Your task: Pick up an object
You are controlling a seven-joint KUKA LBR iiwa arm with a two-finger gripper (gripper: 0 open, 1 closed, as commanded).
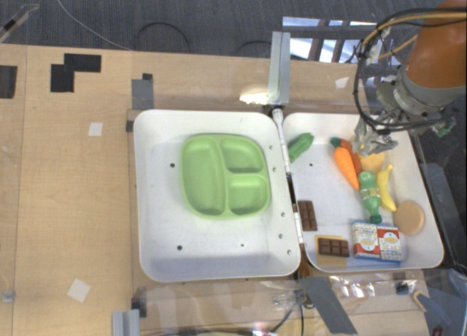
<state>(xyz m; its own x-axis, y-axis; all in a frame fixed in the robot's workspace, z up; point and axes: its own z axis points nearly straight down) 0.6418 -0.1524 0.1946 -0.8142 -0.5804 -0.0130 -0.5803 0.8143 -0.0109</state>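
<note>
Camera view, single frame. The candidate objects all lay in the right bin (430, 254). A carrot (347, 167) lay along the bin's upper middle, orange body with a green tip toward the far wall. Just right of it sat a pale yellow item (373, 162), partly covered by the arm's tooling. Below these, a green bottle (370, 193) and a banana (385, 189) lay side by side, close together; contact between them could not be judged. A round tan piece (410, 218) rested near the right wall, below the banana. A printed carton (378, 242) sat along the near wall, with a chocolate bar on toast (333, 247) just left of it. A second, smaller chocolate bar (308, 215) lay by the divider. A green pepper-like item (299, 144) lay near the bin's upper left corner, touching or almost touching the divider.

The gripper (374, 140) hung over the upper right part of this bin, just above the pale yellow item and right of the carrot's top. Whether it was parted or closed could not be told; nothing was seen held.

The left bin (157, 254) held a green compartment plate (224, 174), roughly centred. Both bins sat on a wooden bench (66, 203).
</note>
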